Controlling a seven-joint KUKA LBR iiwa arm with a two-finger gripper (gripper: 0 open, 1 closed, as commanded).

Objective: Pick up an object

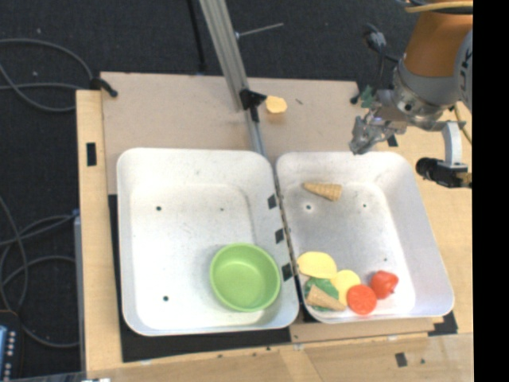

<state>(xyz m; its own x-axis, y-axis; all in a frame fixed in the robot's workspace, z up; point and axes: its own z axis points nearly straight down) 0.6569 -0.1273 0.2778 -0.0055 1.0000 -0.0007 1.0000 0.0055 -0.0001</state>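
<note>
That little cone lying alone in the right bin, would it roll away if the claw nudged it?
Probably. The cone lies on its side on the bin's smooth floor, so it would likely roll in a curve around its tip. It looks like stiff, light plastic. Its taper may let it slip from the gripper.

End effector [367,140] low, wrist tilted

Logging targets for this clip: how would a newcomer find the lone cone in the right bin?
Start at the right bin, the one nearer the arm. Near its far wall lies a tan waffle cone on its side, alone on bare white floor, while a second cone sits wedged in the pile of toy food at the near edge.
</note>
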